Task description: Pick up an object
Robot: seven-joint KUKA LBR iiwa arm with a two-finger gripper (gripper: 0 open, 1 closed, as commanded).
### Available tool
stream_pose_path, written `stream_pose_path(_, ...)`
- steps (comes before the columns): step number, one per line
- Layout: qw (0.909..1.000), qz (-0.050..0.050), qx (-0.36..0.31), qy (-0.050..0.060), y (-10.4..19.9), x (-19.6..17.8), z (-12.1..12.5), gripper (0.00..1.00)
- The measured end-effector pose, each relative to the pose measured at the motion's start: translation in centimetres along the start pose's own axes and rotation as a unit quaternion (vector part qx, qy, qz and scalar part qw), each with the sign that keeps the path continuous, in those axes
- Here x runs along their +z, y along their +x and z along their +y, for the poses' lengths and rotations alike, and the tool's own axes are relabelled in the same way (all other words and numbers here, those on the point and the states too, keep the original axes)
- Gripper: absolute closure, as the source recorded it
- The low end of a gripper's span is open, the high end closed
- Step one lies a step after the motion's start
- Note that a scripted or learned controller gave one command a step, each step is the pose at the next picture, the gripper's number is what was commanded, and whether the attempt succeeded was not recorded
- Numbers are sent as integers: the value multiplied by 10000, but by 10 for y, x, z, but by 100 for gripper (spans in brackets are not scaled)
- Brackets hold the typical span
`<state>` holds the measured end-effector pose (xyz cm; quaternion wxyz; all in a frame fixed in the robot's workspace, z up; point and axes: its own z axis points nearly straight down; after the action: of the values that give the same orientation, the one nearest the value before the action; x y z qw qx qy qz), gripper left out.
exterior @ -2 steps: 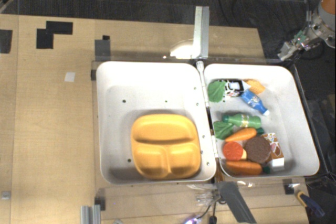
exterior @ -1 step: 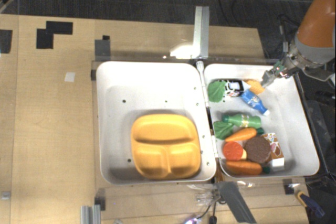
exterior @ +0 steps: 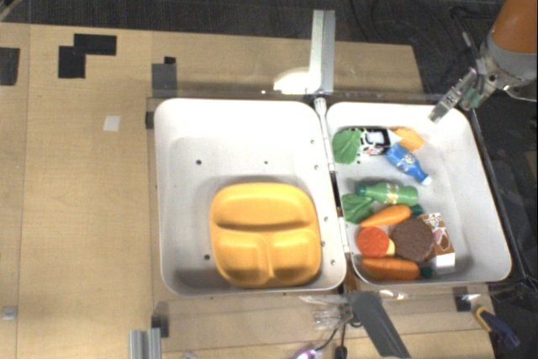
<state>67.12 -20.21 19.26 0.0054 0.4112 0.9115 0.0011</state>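
Two white bins sit side by side on the bench: the left bin (exterior: 181,181) and the right bin (exterior: 471,181). The left bin holds one item, a yellow divided tray (exterior: 265,233), well apart from the gripper, down and to its left.

The right bin holds a cluster of toy food items, all below and to the left of the gripper (exterior: 443,108):
- one green leaf (exterior: 345,145), near the bin divider;
- one black-and-white carton (exterior: 368,141), touching the leaf;
- one orange piece (exterior: 409,138), the item nearest the gripper;
- one blue bottle (exterior: 408,164), just beside the orange piece;
- one green bottle (exterior: 389,193);
- two carrots, one (exterior: 385,216) under the green bottle and one (exterior: 390,268) at the near wall;
- one tomato (exterior: 373,241);
- one brown disc (exterior: 413,239), touching the tomato;
- one small printed box (exterior: 439,244), beside the disc.

The arm (exterior: 514,29) enters from the upper right. The gripper sits over the far right corner of the right bin, at its rim, tilted down and to the left. It touches no item, and nothing is seen between its fingers. Whether the fingers are spread or closed cannot be determined at this resolution.
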Motion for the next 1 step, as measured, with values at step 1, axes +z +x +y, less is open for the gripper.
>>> stream_pose_path(1,10000,-42,-12,-36,-1,-14,3,100)
